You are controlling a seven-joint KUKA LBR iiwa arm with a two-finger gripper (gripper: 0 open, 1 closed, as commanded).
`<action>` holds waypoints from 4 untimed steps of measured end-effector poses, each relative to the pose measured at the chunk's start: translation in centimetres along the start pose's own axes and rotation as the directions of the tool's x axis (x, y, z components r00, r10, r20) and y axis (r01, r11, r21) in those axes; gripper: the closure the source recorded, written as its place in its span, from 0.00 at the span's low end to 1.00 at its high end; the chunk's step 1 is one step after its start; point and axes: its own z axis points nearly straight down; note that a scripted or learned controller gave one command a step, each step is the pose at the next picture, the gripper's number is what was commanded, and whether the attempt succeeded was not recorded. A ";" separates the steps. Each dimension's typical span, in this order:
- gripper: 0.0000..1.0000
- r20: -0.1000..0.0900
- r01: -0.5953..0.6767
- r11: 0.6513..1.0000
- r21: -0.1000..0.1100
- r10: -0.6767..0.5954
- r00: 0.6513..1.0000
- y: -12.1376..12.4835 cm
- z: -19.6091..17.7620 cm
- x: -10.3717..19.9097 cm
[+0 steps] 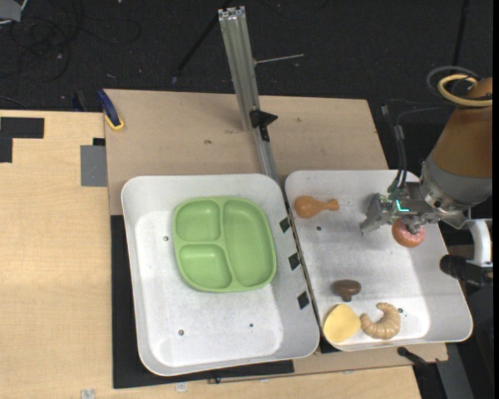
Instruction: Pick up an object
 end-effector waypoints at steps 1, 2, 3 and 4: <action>0.00 0.000 0.000 1.000 -0.002 0.000 1.000 0.1 -0.1 0.0; 0.00 0.000 0.000 1.000 0.002 0.000 1.000 -0.4 4.8 -0.8; 0.00 -0.001 0.000 1.000 0.002 0.000 1.000 -0.5 9.2 -0.3; 0.00 0.004 0.000 1.000 -0.010 0.000 1.000 -0.1 10.5 -0.3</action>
